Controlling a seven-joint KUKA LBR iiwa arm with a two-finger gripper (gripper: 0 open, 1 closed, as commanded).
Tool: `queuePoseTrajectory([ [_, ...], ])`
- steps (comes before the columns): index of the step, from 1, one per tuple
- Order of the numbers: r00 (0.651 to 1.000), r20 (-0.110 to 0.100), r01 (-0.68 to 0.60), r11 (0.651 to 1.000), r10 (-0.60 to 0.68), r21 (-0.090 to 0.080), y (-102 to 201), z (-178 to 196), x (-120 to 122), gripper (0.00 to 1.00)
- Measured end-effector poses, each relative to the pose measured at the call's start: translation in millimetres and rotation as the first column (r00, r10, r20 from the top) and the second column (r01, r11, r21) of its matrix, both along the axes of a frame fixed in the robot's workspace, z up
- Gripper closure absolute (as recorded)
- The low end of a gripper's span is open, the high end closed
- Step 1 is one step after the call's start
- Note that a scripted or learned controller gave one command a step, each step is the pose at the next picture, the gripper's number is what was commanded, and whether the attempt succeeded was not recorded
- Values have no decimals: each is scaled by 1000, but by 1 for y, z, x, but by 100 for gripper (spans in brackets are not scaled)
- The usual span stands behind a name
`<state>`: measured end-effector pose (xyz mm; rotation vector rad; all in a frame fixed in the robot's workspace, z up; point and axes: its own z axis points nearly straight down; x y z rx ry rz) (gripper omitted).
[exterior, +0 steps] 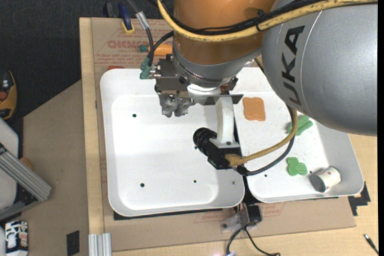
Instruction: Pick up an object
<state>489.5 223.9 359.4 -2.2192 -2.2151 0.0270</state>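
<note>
Camera view: gripper, finger state indeterminate, over left bin; nearest object, orange piece, lies rightward in right bin.

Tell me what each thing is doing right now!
Orange piece: lying flat in the right bin.
Green pieces: lying loose in the right bin.
White cylinder: on its side, near the corner.
Gripper: low over the left bin, nothing seen in it.
</note>
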Motion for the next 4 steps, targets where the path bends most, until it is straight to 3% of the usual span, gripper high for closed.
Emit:
queuePoseTrajectory([
  [1, 1000, 31, -4, 1000, 4, 15, -1, 130, -5, 100],
  [2, 1000, 2, -1, 1000, 1, 1, 0, -8, -12, 100],
  [3, 1000, 19, -1, 1000, 1, 10, 1, 11, -10, 100],
  [4, 999, 32, -4, 1000, 3, 16, 0, 139, -10, 100],
])
